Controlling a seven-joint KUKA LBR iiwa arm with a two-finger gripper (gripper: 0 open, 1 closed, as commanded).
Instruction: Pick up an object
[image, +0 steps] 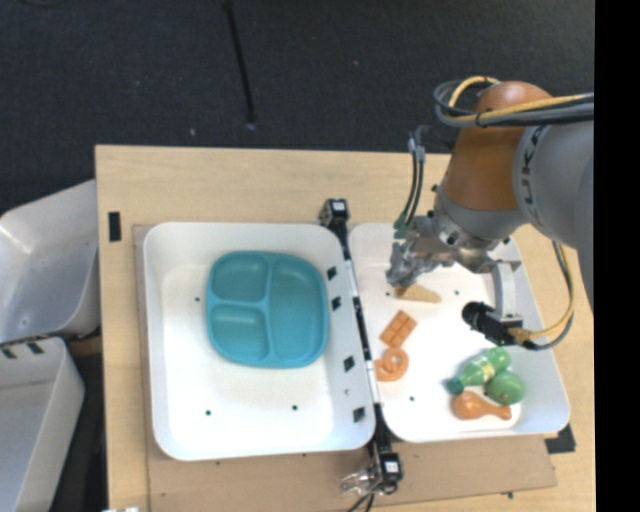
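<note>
My gripper (404, 272) hangs low over the upper left part of the right bin (540, 400), reaching in from the right. Directly below and just in front of it lies a tan wedge-shaped piece (420, 294), partly covered by the gripper. I cannot make out whether the gripper touches it. An orange ridged block (398, 328) and an orange ring (392, 365) lie nearer the front, close to the divider. At the bin's front right corner sit a green vegetable toy (487, 372) and an orange pear-shaped toy (478, 405).
The left bin (180, 400) holds a teal divided plate (268, 307) near its middle. A black-clipped divider (352, 320) runs between the two bins. The arm's grey and orange body covers the right bin's back right area.
</note>
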